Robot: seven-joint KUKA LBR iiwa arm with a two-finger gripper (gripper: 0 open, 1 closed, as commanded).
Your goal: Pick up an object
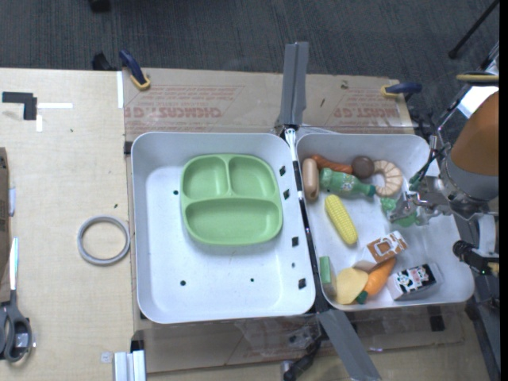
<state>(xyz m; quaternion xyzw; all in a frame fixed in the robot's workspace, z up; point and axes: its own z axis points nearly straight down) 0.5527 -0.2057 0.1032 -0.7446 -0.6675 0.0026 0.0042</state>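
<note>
Counter (63,189): wooden, carrying both bins, extending well to the left of the tool.

Left bin (159,292): white, shallow, sitting well left of the tool, holding a green divided plate (232,199).

Right bin (349,145): white, lying directly beneath and beside the tool.

Arm (476,153): grey with an orange band, reaching in from the right.

Tool (409,206): hanging over the right part of the right bin; whether it is apart or together, cannot tell, as clutter is blurring it.

Tape ring (104,239): resting on the counter, far left of the tool.

Corn cob (341,219): yellow, lying near the tool, to its left.

Green bottle (345,184): lying left of the tool and slightly farther back.

Ring-shaped pastry (388,177): sitting just behind the tool.

Hot dog (310,179): lying at the bin's left wall, well apart from the tool.

Carrot (379,276): lying in front of the tool, beside a yellow piece (349,284).

Milk carton (414,279): black and white, lying in front of the tool.

Small orange carton (386,247): lying just in front of the tool.
</note>
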